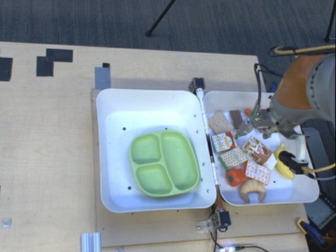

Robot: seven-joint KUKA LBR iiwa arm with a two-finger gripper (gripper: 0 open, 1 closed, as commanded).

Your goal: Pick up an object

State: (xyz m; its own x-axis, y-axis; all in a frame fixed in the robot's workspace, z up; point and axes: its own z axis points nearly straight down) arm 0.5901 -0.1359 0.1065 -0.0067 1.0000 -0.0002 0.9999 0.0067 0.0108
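Reaching in over the right bin (307,193), the grey arm with its orange band (294,88) sets the gripper (255,124) low above the far side of that bin's heap, though whether anything sits in its grasp cannot be told from this slant. Within the right bin lie a croissant (253,189) at the near edge, a red pepper (236,176) just beside it, a banana (284,165) and small printed boxes (257,152); the left bin (113,140) next to it bears a green divided plate (165,163).
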